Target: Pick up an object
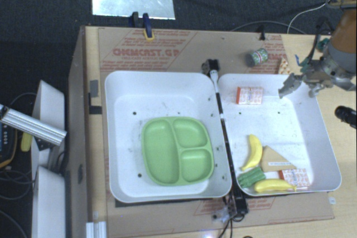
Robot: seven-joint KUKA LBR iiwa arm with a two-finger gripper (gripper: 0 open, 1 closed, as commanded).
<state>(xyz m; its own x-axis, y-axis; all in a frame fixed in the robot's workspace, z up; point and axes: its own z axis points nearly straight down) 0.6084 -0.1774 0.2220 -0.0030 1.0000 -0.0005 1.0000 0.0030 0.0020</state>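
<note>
Taking the right bin (323, 136) as my landmark, its near corner holds a cluster: a yellow banana (274, 185) lying along the front wall, a green pea pod (251, 177) just beside it, a red-and-white packet (296, 176) at the banana's right end, and a tan wedge-shaped block (274, 158) just behind them. A second banana (253, 151) stands a little farther back, curving toward the bin's middle and touching the wedge's left side. Left of the right bin, in the left bin (120, 120), a green divided plate (178, 150) lies flat. Toward the far wall of the right bin a small red-and-white box (249, 95) lies by itself. My gripper (299, 86) hangs above the far right corner of the right bin, its fingers spread apart with nothing between them. Beyond the right bin, on the tabletop (167, 47), a small green can (257, 57) lies on its side.
</note>
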